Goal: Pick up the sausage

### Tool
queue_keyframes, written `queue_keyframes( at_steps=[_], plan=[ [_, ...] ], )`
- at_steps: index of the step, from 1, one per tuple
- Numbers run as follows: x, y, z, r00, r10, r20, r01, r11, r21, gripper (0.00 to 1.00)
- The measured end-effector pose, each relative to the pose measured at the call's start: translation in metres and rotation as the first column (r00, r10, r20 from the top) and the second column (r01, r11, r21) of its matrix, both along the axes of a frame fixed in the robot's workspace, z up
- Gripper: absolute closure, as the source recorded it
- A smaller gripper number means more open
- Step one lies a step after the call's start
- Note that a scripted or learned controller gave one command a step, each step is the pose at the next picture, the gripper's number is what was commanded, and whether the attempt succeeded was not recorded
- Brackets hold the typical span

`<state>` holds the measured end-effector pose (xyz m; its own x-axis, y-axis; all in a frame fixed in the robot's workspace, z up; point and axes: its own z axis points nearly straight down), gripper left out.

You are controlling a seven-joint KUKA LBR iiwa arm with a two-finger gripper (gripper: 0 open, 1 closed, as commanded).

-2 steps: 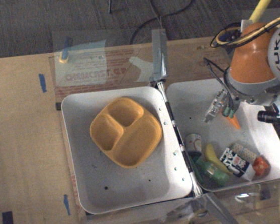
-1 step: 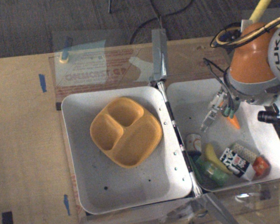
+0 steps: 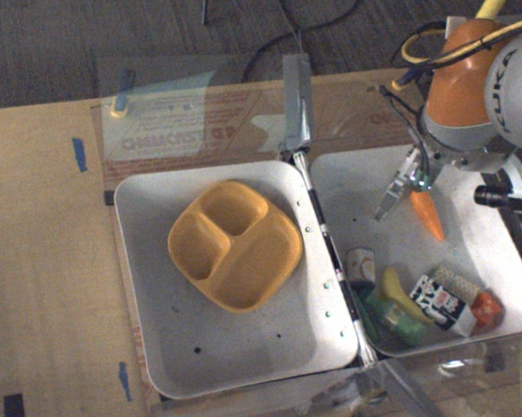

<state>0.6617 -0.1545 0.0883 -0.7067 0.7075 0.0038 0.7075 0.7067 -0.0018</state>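
Observation:
My gripper (image 3: 391, 202) hangs over the upper middle of the right bin (image 3: 511, 248), pointing down and to the left. An orange carrot (image 3: 428, 216) lies just to its right on the bin floor. A small pale tan piece (image 3: 360, 262) lies against the bin's left wall, below and left of the gripper; I cannot tell if it is the sausage. Nothing shows held in the gripper.
The front of the right bin is crowded: a yellow banana (image 3: 399, 292), a green item (image 3: 393, 317), a black-and-white box (image 3: 439, 300) and a red item (image 3: 487, 308). A yellow divided plate (image 3: 235, 245) lies in the left bin (image 3: 164, 337). Cables run behind the bins.

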Motion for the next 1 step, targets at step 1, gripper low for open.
queue_keyframes(
  at_steps=[1],
  plan=[
    [-0.0276, 0.0513, 0.0005, 0.979, 0.202, 0.012, -0.202, 0.979, -0.002, 0.00]
  ],
)
